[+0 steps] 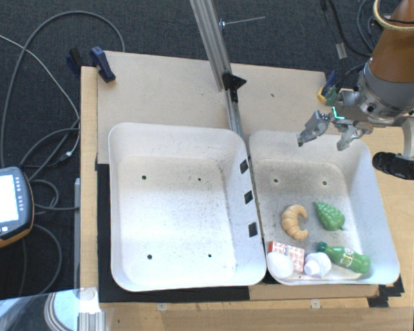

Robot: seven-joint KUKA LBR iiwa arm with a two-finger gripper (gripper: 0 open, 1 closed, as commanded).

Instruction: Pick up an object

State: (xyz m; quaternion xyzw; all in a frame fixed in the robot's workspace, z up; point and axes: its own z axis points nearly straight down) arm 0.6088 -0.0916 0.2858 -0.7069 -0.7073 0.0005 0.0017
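My gripper (327, 136) hangs open above the far rim of the right bin (371, 198), with nothing between its two grey fingers. Well below it, in the bin's near half, lie a tan croissant (295, 221), a green bumpy toy (329, 215), a green bottle (347, 258) with a white cap, a white round object (280, 265) and a small red-and-white packet (290, 251). All of them rest on the bin floor, apart from the gripper.
The left bin (173, 208) sits beside the right one, split from it by a rim with black clips. A slanted metal rail (216, 48) crosses the bench behind the bins. Cables and a handheld pendant (4, 202) lie at the left.
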